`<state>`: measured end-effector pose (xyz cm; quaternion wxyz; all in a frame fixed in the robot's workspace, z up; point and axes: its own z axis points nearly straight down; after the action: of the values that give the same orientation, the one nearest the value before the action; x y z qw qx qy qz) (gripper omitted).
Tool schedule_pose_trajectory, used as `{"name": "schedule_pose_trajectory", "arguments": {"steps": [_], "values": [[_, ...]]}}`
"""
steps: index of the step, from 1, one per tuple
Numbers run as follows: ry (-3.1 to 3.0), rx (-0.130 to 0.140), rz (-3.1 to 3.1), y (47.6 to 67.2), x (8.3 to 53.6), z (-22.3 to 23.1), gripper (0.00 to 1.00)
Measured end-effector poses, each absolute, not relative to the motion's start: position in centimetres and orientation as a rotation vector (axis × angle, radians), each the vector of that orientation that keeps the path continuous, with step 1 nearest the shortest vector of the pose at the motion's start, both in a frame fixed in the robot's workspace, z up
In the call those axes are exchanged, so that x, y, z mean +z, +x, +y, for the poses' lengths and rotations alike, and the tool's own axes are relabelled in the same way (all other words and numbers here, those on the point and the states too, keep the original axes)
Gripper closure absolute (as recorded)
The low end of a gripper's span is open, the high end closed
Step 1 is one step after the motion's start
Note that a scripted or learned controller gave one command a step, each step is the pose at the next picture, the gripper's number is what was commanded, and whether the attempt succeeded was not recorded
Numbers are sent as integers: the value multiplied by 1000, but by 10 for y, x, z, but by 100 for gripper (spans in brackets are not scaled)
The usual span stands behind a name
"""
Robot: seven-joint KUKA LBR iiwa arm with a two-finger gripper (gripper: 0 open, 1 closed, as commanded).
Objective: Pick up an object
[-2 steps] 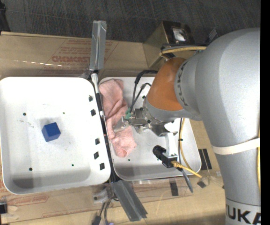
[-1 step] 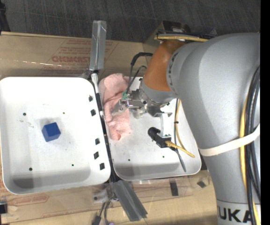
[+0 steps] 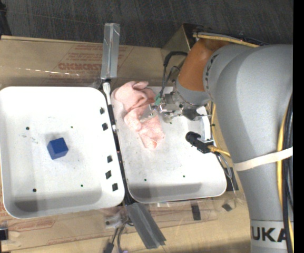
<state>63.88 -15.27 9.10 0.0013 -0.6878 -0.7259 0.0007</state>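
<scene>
Two white bins side by side on a brown cardboard sheet (image 3: 62,59). In the left bin (image 3: 15,194), a small blue cube (image 3: 57,147), alone near the middle. In the right bin (image 3: 204,186), a crumpled pink cloth (image 3: 141,112) at the far left part, close to the wall between the bins. Big grey arm (image 3: 252,104) reaching in from the right, orange band near the wrist. Gripper (image 3: 162,108) low over the right bin, right at the cloth's right edge, touching or almost touching it. Too small and dark to tell if gripping the cloth. Blue cube well apart from the gripper.
</scene>
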Motion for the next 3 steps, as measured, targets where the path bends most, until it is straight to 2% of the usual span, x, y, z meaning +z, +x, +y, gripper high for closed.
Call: {"name": "schedule_pose_trajectory", "arguments": {"steps": [1, 2, 3], "values": [[-2159, 3, -2277, 658, 152, -186, 0], [-2015, 2, -2405, 657, 90, -117, 0], [-1849, -1, -2540, 658, 91, -147, 0]]}}
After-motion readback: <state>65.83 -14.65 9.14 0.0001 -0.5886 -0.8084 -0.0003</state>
